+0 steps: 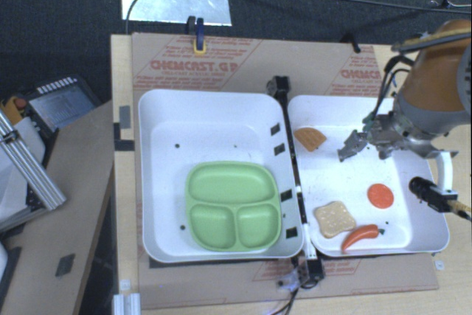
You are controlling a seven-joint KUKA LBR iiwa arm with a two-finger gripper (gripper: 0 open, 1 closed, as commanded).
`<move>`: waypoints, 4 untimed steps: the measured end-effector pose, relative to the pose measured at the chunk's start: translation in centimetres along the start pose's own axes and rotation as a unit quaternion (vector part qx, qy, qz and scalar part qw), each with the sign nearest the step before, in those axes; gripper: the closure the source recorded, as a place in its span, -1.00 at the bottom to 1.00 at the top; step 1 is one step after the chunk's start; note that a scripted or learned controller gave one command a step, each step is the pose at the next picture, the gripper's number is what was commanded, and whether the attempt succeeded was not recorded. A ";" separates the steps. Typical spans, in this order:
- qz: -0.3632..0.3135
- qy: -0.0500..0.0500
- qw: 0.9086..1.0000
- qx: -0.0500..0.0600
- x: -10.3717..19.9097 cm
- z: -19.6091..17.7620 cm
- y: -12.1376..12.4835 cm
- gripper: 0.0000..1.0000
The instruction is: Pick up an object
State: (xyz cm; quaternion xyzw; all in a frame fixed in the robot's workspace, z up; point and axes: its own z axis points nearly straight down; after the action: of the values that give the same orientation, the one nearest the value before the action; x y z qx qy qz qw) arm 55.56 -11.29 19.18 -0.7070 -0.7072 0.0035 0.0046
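The right bin (pixel 420 232) holds an orange-brown wedge (pixel 310 138) at its far left, a red disc (pixel 380 195) near the middle right, a tan bread slice (pixel 335 218) at the front and a red-orange chili pepper (pixel 361 236) beside the bread. My gripper (pixel 352 148) hangs over the bin's upper middle, to the right of the wedge and above-left of the disc. Nothing shows between its fingers.
A green divided plate (pixel 231 204) lies in the left bin (pixel 162 158). A black divider with clips (pixel 289 166) runs between the bins. Cables and a black part of the arm (pixel 431 194) cross the right bin's right side. The bins rest on cardboard (pixel 221 63).
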 end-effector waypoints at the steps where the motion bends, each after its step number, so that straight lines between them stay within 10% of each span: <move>1: -0.001 -0.001 1.000 -0.006 0.0 -0.6 0.3 -1.00; 3: -0.001 0.000 1.000 -0.005 -0.1 10.4 1.2 -1.00; 4: -0.001 -0.001 1.000 -0.007 -0.1 9.1 1.3 1.00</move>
State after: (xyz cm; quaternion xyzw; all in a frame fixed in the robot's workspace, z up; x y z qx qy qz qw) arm 56.73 -11.39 10.05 -0.7065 -0.7077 -0.0009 -0.0014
